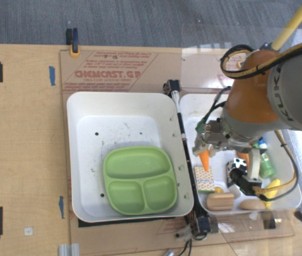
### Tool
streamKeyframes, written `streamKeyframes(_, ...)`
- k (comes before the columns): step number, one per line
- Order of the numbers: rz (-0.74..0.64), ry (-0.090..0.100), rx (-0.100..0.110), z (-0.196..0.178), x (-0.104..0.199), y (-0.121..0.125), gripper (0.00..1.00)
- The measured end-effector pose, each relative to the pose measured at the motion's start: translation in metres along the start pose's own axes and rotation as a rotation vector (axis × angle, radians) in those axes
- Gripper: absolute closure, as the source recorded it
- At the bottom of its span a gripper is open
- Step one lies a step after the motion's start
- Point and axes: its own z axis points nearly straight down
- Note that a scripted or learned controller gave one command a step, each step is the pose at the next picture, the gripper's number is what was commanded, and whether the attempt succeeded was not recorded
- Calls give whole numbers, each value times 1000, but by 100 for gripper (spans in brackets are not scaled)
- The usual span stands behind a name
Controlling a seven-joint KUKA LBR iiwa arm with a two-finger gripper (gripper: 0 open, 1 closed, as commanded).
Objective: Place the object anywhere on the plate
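Observation:
A green plate (pixel 138 180) with three compartments lies in the left bin (pixel 81 143), toward its front. My gripper (pixel 205 149) hangs over the left side of the right bin (pixel 295 196), close to the divider. An orange carrot (pixel 205 160) points down from between its fingers, its thick end gripped at the top. The gripper is shut on this carrot, which hangs just above the other items in the right bin. The plate is about a hand's width to the left of the gripper.
The right bin holds a wafer-patterned block (pixel 204 179), a tan cylinder (pixel 220 201), a bread-like piece (pixel 253 204), a black-and-white toy (pixel 239 164), a green bottle (pixel 267 167) and a yellow banana (pixel 272 185). The bins' raised rims (pixel 182 127) meet between gripper and plate.

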Motion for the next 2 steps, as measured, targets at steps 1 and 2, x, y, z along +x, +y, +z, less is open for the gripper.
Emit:
streamKeyframes(1, 215, -2, -9, 0, 70, 20, 100)
streamKeyframes(2, 217, -3, -9, 0, 69, 20, 0)
